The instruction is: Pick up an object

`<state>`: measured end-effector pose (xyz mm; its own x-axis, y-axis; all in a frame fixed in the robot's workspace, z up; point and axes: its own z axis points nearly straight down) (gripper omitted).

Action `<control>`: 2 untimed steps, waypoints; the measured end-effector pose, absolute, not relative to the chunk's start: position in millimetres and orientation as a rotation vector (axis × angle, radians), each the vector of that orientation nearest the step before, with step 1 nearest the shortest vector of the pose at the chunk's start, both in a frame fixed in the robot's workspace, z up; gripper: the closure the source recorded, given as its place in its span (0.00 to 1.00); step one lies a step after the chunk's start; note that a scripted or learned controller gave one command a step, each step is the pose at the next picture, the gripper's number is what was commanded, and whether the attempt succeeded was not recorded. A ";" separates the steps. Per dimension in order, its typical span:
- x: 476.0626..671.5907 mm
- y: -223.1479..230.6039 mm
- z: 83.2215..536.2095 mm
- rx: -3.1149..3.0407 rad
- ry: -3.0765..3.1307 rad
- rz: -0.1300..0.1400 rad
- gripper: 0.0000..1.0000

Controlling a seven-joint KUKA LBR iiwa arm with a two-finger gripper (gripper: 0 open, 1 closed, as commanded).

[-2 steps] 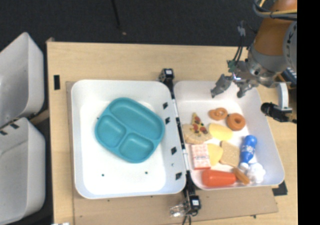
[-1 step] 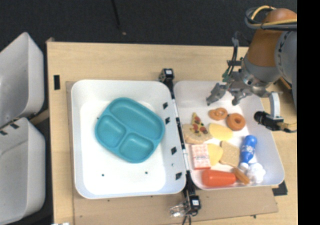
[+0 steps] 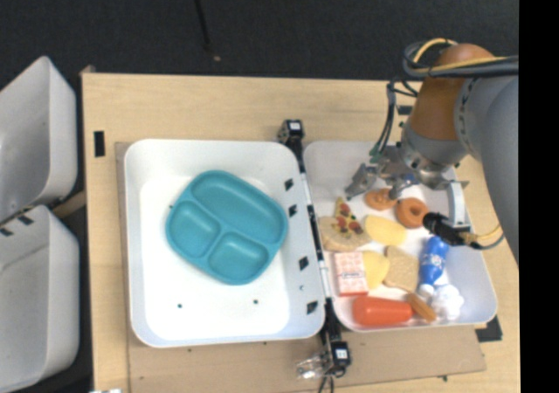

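Two white bins sit side by side on the wooden bench point(image 3: 218, 103). The left bin point(image 3: 144, 295) holds one thing: a teal divided plate point(image 3: 227, 227), three compartments, lying flat near the bin's middle, tilted a little against the bin's edges.

The right bin point(image 3: 327, 160) is crowded with toy food. Taking the doughnut point(image 3: 410, 210) as my landmark: a second, smaller brown ring point(image 3: 379, 200) lies just left of it, nearly touching. Below-left of the doughnut is a pale yellow lump point(image 3: 385, 230), and left of that a pizza slice point(image 3: 341, 227) with red and dark toppings. Further below sit a pink-and-white carton point(image 3: 349, 272), a yellow wedge point(image 3: 376, 269) and a tan cracker point(image 3: 402, 271). Below-right of the doughnut stands a blue-and-white bottle point(image 3: 431, 262). At the bin's near edge, well below the doughnut, lies a red-orange sausage shape point(image 3: 382, 311).

My gripper point(image 3: 382, 178) hangs just above the smaller ring and up-left of the doughnut, close over both; I cannot tell if it touches either. Nothing shows between my fingers. Whether they are spread or closed, I cannot tell.

My arm point(image 3: 437, 112) comes in from the right of the doughnut, orange band above the wrist, wrist pointed down into the bin's far half, cables looping beside it.
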<state>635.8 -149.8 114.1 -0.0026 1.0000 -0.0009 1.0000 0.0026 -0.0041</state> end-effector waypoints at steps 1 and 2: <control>636.2 -150.6 100.7 -2.222 -2.223 0.003 0.00; 637.4 -151.6 112.7 -2.225 -2.225 -0.001 1.00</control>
